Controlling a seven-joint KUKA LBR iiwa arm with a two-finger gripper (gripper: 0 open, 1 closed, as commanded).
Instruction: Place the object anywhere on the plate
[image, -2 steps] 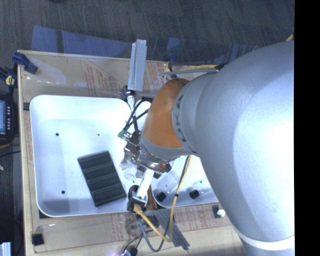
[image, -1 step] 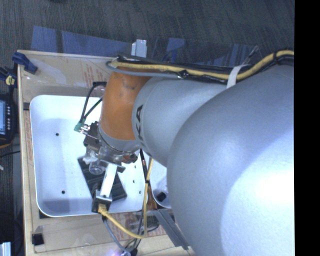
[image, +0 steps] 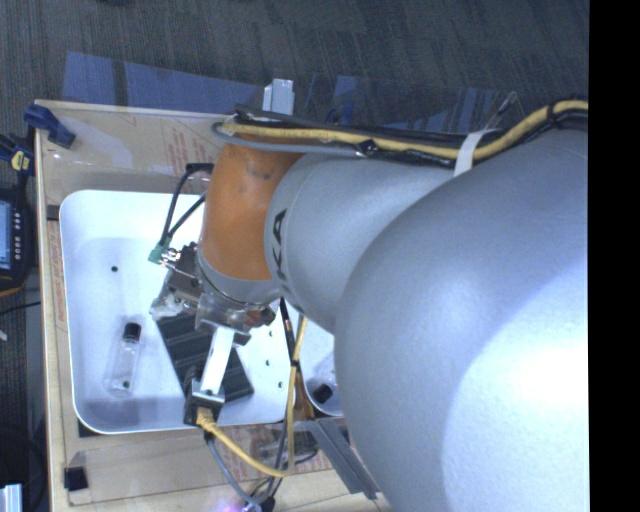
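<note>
One white bin (image: 85, 215) sits in my feed at the left of the table (image: 130, 460), and the grey arm (image: 450, 300) comes across it from 3 o'clock, orange band (image: 240, 215) up near 12 o'clock of the bin. The end effector (image: 190, 305) hangs low over the middle of the bin floor; from up here I cannot tell whether it is spread or pressed together, and I see nothing pinched in it. The small clear vial (image: 125, 356) with a dark cap lies flat on the bin floor at 8 o'clock from the end effector, well apart from it. A dark flat slab (image: 190, 345) lies right under the end effector, toward 6 o'clock, partly covered. A round rim (image: 322, 394) peeks from beneath the arm at 4 o'clock; too little shows to say whether that is the plate.
</note>
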